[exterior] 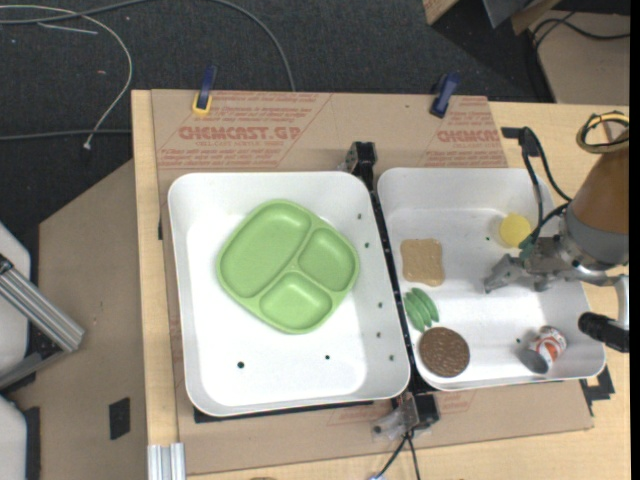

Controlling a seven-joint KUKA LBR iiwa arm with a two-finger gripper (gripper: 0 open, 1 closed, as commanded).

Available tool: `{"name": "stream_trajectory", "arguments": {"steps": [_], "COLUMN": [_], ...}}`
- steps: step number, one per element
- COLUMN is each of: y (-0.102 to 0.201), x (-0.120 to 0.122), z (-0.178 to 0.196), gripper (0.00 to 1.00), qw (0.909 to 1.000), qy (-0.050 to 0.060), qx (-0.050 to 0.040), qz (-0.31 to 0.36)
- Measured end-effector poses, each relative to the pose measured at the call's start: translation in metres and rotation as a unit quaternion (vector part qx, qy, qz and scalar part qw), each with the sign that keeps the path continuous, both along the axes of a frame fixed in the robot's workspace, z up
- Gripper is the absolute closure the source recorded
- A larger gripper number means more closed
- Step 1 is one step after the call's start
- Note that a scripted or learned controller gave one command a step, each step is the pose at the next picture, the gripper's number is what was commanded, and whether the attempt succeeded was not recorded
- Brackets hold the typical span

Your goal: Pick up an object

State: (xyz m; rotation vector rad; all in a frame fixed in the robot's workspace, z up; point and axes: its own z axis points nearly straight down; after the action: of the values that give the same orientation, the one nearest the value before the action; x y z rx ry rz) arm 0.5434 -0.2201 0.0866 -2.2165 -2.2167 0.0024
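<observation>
We start on the worktop (150, 268), tan board with two blue clamps at its far edge. In the left bin (200, 368) we see a green divided plate (288, 265), three compartments, lying flat and turned at an angle near the bin's middle. Across the black seam, the right bin (470, 193) carries the small items. At its nine o'clock side lies a tan square like a slice of bread (423, 260); just below it, toward seven o'clock, a green leafy piece (421, 308) rests by the bin wall, and just beside that, at six o'clock, a brown round patty (443, 352). A yellow ball-like item (515, 230) lies toward twelve o'clock. At five o'clock we spot a small red-and-white crumpled item (547, 346) near the bin's corner. The claw (500, 278) reaches in from three o'clock, low over the bin's middle, between the yellow item and the red-and-white one; we cannot tell how its fingers stand, and nothing shows between them.
</observation>
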Motion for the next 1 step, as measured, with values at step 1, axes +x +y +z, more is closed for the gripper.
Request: {"name": "stream_trajectory", "arguments": {"steps": [1], "y": [-0.0007], "x": [0.0019], "z": [0.0148], "gripper": [1.00], "qw": [1.0000], "qy": [-0.004], "qx": [-0.0012], "qz": [0.000]}}
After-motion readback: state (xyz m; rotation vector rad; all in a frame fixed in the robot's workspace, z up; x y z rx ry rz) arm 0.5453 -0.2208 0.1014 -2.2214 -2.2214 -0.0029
